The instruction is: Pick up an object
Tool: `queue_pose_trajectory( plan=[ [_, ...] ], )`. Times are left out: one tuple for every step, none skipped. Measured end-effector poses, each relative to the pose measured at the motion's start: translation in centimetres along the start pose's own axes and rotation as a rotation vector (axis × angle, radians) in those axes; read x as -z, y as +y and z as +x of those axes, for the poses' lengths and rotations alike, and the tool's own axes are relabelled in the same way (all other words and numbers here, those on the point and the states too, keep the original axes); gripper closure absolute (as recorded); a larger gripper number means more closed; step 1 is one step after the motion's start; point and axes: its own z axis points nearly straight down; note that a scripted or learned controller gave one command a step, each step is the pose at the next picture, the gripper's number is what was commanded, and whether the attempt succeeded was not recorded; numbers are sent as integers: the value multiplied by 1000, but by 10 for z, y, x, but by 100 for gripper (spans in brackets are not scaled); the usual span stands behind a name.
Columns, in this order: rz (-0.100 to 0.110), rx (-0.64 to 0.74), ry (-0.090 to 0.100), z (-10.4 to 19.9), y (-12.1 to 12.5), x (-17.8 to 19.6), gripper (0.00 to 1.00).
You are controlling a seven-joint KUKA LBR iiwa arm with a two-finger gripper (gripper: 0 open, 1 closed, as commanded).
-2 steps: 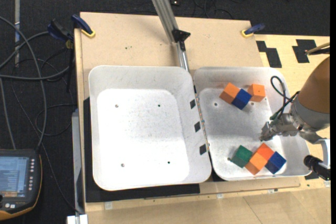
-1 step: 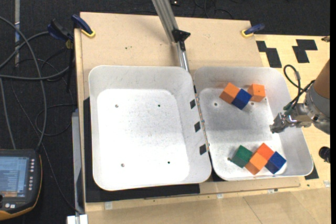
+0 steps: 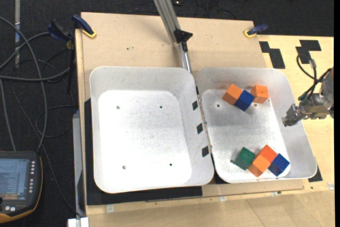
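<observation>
Desk [image 3: 223, 34] carries two white bins, the right bin [image 3: 297, 130] holding blocks in a far cluster [image 3: 244, 97] and a near cluster [image 3: 261, 160], while my claw [image 3: 291, 117], grip unreadable, sits at its right rim.

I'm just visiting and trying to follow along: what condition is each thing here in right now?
gripper: over the right bin's right rim, nothing seen in it
right bin: holds six blocks in two clusters
far cluster: orange block, blue block, small orange block, lying touching
near cluster: green block, orange block, blue block, lying in a row, touching
left bin: flat on the bench
</observation>
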Motion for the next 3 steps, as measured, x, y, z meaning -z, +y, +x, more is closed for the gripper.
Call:
queue_pose_trajectory(
  plan=[
    [5,5,4,49,17,-1,100],
    [4,5,5,96,22,10,100],
    [8,5,5,150,34,2,100]
  ],
)
